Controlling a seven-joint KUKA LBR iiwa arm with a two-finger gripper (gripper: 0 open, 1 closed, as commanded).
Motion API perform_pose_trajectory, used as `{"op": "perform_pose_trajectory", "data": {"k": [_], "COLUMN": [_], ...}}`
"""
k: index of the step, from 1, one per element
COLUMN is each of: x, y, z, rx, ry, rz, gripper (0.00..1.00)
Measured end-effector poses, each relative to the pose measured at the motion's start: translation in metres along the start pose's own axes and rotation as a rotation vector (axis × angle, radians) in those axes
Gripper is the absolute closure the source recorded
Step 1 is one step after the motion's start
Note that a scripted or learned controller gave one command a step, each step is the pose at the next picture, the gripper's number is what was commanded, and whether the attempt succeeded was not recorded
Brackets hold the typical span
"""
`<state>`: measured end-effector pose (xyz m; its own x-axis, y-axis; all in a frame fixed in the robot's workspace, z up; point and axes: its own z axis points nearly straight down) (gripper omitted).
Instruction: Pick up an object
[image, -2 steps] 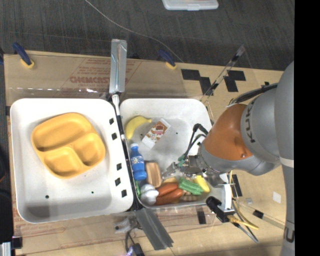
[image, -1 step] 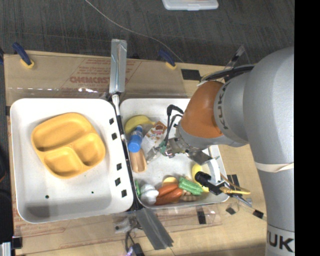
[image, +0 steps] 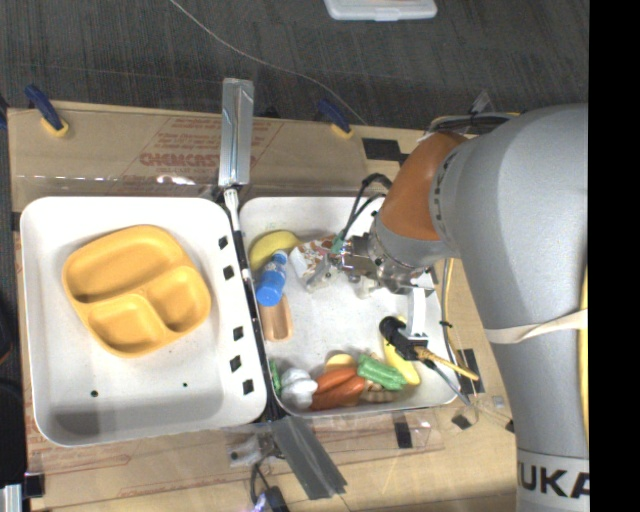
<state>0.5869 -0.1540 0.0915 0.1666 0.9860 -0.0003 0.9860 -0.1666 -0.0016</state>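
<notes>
Tool (image: 322, 262) low in right bin (image: 330, 325) near banana (image: 272, 244). Finger state: cannot tell. No grasp evident; pick pending

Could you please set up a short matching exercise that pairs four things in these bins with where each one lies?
Things:
1. yellow divided tray
2. banana
3. blue-capped bottle
4. carrot

Places:
A. near corner of the right bin, among the piled toys
B. along the right bin's left wall, cap pointing away from the camera
C. in the left bin
D. far left corner of the right bin

Pairs: 1-C, 2-D, 3-B, 4-A
</notes>
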Motion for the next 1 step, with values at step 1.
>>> {"op": "perform_pose_trajectory", "data": {"k": [1], "x": [0.0634], "y": [0.0359], "z": [-0.0287], "rx": [0.000], "ry": [0.002], "rz": [0.244], "gripper": [0.00]}}
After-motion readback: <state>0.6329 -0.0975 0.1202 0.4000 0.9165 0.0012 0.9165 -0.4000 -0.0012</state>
